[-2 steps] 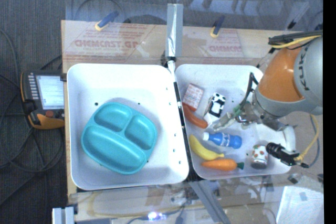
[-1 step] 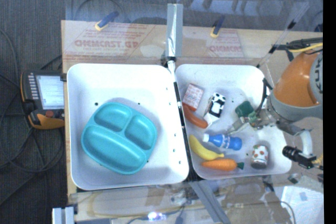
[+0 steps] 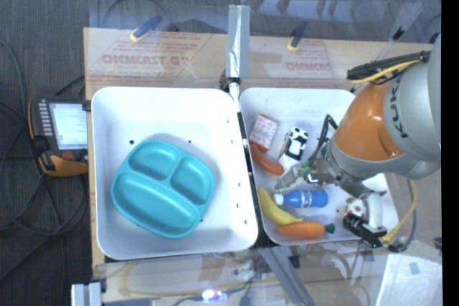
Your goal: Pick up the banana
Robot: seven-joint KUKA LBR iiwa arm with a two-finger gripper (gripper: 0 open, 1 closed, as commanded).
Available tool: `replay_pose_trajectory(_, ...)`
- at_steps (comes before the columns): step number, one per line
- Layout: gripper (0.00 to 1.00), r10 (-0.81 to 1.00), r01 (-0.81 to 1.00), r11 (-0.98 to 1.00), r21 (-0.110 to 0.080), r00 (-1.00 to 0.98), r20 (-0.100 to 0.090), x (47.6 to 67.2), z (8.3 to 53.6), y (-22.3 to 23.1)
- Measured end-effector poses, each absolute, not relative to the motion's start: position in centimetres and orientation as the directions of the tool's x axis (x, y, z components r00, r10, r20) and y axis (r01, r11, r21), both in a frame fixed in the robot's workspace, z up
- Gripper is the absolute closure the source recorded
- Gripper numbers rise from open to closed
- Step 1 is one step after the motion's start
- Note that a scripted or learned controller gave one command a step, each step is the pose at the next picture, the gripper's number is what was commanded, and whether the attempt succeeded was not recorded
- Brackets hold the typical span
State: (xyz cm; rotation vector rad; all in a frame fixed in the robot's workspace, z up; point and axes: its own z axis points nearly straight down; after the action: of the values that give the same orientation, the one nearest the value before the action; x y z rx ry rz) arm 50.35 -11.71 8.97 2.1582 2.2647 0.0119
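Bright even overhead light; soft shadows; slight blur, glare on white bins (image 3: 107, 154).

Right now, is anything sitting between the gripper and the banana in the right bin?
Yes. The blue and white bottle lies between the gripper and the banana, its left end against the banana's upper side. A carrot lies just below the banana, crowding it from the other side.

The left bin (image 3: 100, 154) holds a turquoise three-compartment plate (image 3: 163, 186), set slightly toward the bin's front edge. The right bin (image 3: 301, 95) holds a small red-and-white packet (image 3: 263, 130) near its back-left corner, with a black-and-white object (image 3: 295, 142) just beside it. A blue-and-white bottle (image 3: 303, 198) lies on its side mid-bin. A carrot (image 3: 304, 229) lies along the front edge. An orange-red item (image 3: 267, 161) lies near the left wall.
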Motion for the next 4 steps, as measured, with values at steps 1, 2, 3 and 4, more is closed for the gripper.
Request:
replay_pose_trajectory(1,0.00,0.991,0.991,0.137,-0.004,-0.137,0.000,54.9,14.2,-10.2)
replay_pose_trajectory(2,0.00,0.969,0.969,0.245,-0.004,-0.245,0.000,51.4,18.2,-2.2)
replay_pose_trajectory(3,0.00,0.966,0.966,0.258,-0.003,-0.258,-0.001,48.4,26.8,6.0)
replay_pose_trajectory(4,0.00,0.859,0.859,0.513,-0.006,-0.513,0.002,48.3,18.3,1.6)
